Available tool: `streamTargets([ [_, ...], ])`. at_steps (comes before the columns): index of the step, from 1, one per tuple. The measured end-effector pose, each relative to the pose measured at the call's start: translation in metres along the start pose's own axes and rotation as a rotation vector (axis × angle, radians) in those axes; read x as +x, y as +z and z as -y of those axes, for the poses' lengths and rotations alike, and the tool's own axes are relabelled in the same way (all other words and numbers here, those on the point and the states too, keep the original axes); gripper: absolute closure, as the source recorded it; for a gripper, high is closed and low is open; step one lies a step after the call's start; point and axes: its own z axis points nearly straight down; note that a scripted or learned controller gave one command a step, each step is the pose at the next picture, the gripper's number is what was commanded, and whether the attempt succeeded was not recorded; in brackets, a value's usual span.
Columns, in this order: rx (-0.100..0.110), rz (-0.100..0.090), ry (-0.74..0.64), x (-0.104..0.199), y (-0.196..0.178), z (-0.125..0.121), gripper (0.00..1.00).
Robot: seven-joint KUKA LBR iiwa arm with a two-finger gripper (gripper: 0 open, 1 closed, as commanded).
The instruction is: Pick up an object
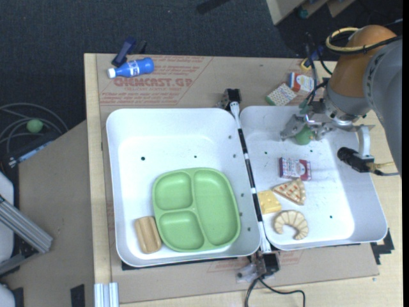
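My gripper (301,128) is low over the back of the right bin (358,219), reaching in from the right. A small green object (303,137) lies right under it, partly hidden by it. Whether it is gripped does not show. Closer to the front of this bin lie a dark red packet (294,167), a waffle wedge (291,191), a yellow cheese block (269,202) and a croissant (291,224).
The left bin (128,139) holds a green divided plate (194,208) and a tan bread piece (147,234) at its front left. A blue and white bottle (131,68) lies on the bench behind it. Small printed cards (282,94) rest behind the right bin.
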Motion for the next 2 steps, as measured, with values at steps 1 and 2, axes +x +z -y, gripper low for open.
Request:
streamTargets([
  [1, -0.004, 0.001, 0.0, 0.0, -0.011, -0.001, 1.0],
  [2, -0.001, -0.002, -0.002, 0.09, -0.101, 0.044, 1.0],
])
